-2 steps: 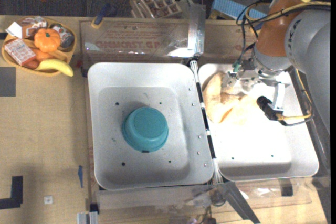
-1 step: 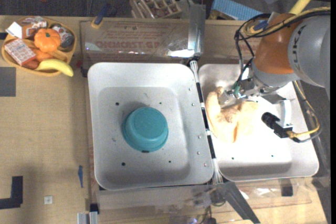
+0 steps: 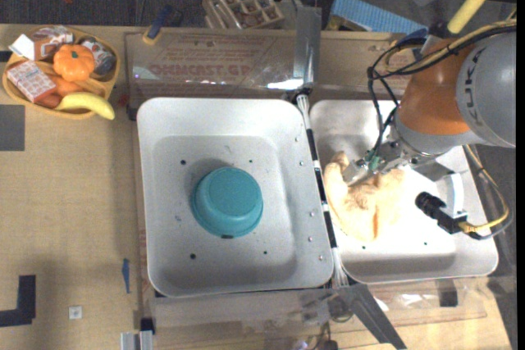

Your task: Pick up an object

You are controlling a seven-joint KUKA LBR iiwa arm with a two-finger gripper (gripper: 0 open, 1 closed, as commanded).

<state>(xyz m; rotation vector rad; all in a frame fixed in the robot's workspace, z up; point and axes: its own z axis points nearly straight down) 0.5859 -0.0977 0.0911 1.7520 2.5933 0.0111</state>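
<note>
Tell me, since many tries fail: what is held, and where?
Cannot be told: the gripper is down at the top edge of the pale cloth-like object, fingertips unclear.

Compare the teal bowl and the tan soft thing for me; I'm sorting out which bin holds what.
The teal bowl sits in the left bin; the tan soft thing lies in the right bin. The bowl is round and stands alone; the soft thing is lumpy, with the gripper at its top edge. Both rest on white bin floors.

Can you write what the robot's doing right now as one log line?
end effector: low in right bin | over cream soft object | teal bowl: left bin
</note>
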